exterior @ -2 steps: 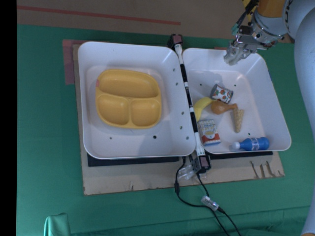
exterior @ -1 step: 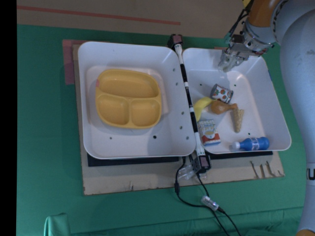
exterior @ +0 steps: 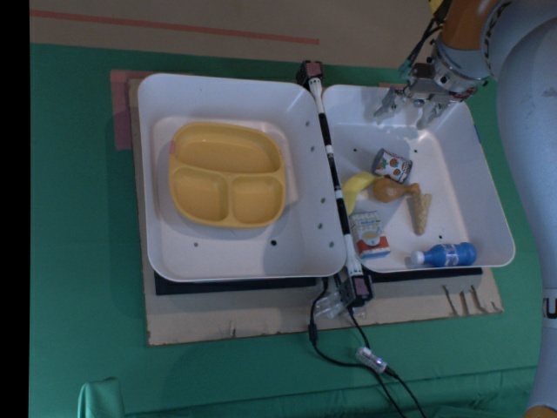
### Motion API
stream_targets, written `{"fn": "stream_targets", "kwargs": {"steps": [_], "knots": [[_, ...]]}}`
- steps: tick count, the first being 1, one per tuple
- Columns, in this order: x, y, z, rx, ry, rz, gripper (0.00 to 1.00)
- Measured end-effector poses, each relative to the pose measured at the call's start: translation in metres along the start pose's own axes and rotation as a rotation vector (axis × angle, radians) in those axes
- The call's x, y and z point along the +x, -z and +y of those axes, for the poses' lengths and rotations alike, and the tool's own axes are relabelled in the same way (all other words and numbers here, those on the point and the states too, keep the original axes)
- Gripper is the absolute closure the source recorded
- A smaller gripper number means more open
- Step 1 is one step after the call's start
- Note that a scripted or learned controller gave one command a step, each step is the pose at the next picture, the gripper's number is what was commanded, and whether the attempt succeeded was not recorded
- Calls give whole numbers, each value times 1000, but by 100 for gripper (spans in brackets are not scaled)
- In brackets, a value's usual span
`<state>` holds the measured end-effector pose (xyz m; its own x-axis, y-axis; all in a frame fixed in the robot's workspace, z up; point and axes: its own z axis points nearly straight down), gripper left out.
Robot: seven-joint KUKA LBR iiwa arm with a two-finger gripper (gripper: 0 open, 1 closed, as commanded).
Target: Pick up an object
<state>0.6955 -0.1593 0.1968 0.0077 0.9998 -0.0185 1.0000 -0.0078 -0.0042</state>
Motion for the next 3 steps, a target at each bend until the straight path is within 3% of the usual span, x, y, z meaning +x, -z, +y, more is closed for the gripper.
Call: {"fn": "stream_targets", "kwargs": {"steps": [1,2,3], "knots": [[30,-9,-82,-22,1,9,0],[26,8,-79,-37,-8,3,100],[26,8,-79,-37,-7,4,0]]}}
